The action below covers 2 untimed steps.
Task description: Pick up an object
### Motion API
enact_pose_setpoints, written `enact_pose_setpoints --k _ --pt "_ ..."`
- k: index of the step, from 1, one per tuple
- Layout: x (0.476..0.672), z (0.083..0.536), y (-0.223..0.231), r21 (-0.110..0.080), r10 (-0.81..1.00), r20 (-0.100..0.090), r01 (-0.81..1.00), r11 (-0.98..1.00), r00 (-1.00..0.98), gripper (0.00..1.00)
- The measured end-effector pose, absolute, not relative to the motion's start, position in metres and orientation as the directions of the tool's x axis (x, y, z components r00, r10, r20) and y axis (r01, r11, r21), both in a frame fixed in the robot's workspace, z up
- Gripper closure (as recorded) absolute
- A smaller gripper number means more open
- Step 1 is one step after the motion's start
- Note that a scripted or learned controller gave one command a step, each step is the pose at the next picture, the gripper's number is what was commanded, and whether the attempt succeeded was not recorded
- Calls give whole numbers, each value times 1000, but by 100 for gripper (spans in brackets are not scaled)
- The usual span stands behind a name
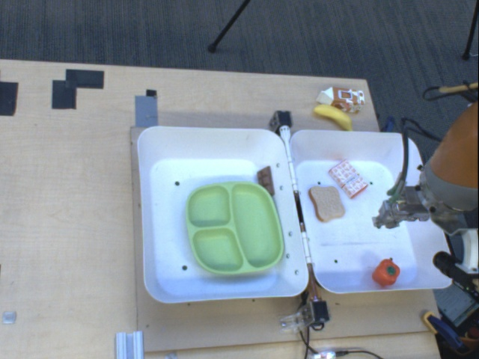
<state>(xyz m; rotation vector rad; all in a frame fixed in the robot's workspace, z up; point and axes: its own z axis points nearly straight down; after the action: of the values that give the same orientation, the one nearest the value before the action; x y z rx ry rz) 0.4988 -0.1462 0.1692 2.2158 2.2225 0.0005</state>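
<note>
Tomato toy (385,272), red-orange with a green top, sits nearest the viewer in the front right corner of the right bin (374,144). Gripper (393,214) hangs over the right side of that same bin, arm coming in from the right; can't tell the jaw state, the tip is too small and blurred. Nothing visibly between them. Bread slice (326,203) lies to the gripper's left, well apart, long axis running roughly front to back with a slight tilt. Red-patterned packet (349,178) lies just behind the bread, close beside it, angled. Tomato is near the gripper, toward the front, so probably the nearest pick: short drop toward the viewer. Left bin (161,144) holds a green divided plate (234,228), compartments bare, and a small brown piece (265,176) by its back right edge. Banana (332,115) and a small carton (346,96) sit on the bench behind the bins.
</note>
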Motion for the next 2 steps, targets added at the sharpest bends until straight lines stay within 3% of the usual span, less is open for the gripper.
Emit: enact_pose_setpoints --k 1,2 --pt "499 169 -145 3 1000 -1 1000 4 -4 0" --pt "489 86 -116 7 1000 -1 1000 2 -2 0"
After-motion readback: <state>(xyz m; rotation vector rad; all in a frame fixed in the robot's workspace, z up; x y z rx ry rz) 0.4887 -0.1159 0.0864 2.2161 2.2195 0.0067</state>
